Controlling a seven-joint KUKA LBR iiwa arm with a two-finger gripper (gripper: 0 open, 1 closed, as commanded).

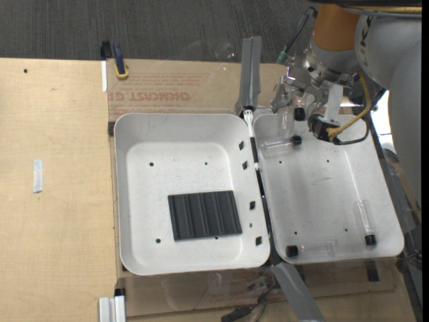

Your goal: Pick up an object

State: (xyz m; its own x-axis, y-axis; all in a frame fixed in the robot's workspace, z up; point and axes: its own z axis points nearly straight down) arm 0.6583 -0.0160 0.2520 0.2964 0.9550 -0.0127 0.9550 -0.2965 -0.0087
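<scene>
- The gripper (293, 116) hangs over the right bin's (335, 180) eleven o'clock corner; finger state cannot be told.
- Clear tubes lie there (278, 141) and at four o'clock (364, 220).
- Risk: transparent, round tubes may roll away.

You've got a blue-handled clamp (118, 62) at the cardboard's (167, 89) far-left corner, and a small white strip (37, 176) on the wooden bench (53, 247).

Two bins (127, 180) — one ridged black block (204, 215)
</scene>
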